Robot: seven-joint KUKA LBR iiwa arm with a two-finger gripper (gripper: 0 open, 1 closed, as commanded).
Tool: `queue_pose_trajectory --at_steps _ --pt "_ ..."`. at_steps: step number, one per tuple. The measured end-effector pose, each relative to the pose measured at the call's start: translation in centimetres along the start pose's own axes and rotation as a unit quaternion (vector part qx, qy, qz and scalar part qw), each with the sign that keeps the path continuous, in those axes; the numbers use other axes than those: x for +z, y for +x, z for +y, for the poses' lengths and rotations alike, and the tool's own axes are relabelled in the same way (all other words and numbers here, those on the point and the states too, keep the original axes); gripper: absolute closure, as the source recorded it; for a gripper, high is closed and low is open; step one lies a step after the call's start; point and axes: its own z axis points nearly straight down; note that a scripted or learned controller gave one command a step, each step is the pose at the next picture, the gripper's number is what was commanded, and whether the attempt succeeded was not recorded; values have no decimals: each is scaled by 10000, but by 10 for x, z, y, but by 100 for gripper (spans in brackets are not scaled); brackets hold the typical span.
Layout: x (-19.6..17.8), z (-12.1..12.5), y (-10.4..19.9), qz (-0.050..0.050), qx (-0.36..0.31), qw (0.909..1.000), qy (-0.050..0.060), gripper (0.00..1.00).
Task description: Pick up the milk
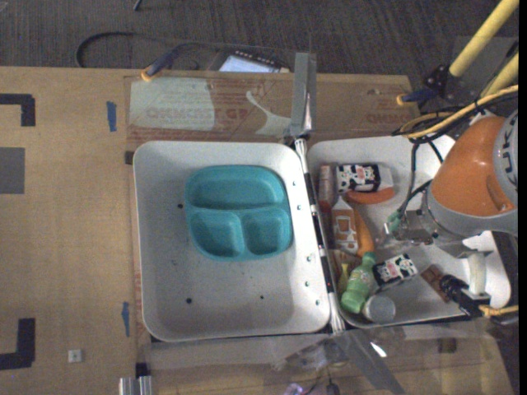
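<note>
Two small white milk cartons with black cow patches lie in the right bin (428, 307). One milk carton (358, 175) is near the bin's far edge. The other milk carton (395, 269) lies tilted toward the near side, beside a green bottle (357, 286). My gripper (409, 230) hangs over the middle of the right bin, just above and slightly right of the nearer carton. The grey wrist and orange band (473, 179) cover the bin's right part.
The right bin also holds an orange item (372, 196), a brown bottle (324, 183), an orange bottle (346, 225) and a pale can (380, 307), packed along its left side. A teal divided plate (239, 211) lies in the left bin (165, 286).
</note>
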Motion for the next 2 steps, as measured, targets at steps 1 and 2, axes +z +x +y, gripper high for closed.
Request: queue_pose_trajectory --at_steps 1,2 --pt "-74 -17 58 57 28 9997 236 100" --pt "-99 -26 91 37 657 9975 239 100"
